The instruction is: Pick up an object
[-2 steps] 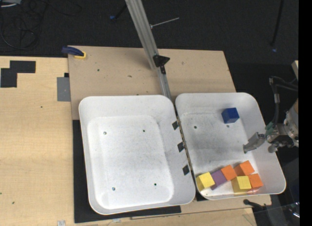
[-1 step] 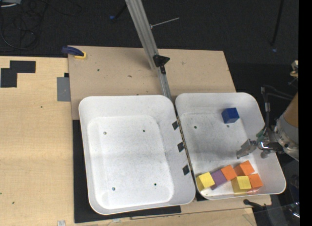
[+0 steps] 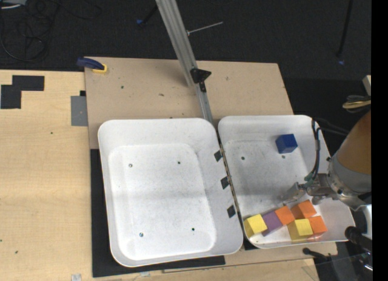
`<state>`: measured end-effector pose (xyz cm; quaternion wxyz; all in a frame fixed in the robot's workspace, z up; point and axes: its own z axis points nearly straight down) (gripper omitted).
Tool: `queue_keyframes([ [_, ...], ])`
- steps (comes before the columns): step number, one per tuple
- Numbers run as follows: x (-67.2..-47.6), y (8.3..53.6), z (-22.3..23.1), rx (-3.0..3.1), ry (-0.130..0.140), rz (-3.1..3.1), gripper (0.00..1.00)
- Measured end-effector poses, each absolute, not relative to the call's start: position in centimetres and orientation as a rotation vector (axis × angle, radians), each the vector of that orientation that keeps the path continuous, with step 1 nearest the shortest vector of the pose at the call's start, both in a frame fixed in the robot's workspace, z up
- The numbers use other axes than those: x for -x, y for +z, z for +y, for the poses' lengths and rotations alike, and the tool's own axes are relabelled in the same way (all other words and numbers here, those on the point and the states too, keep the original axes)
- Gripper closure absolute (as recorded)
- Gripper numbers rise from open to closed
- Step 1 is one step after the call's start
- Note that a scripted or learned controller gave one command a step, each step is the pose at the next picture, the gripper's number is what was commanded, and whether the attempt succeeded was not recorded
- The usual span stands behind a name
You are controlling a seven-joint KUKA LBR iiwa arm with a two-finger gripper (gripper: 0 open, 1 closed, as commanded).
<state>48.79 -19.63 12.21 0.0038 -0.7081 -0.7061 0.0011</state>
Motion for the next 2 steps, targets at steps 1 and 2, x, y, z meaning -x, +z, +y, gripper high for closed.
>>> queue_keyframes([
  [1,-49.0,13.5,-19.9,2.233,-0.001,-2.211,1.0],
  [2,-49.7,18.4,-20.7,2.22,-0.002,-2.227,1.0],
])
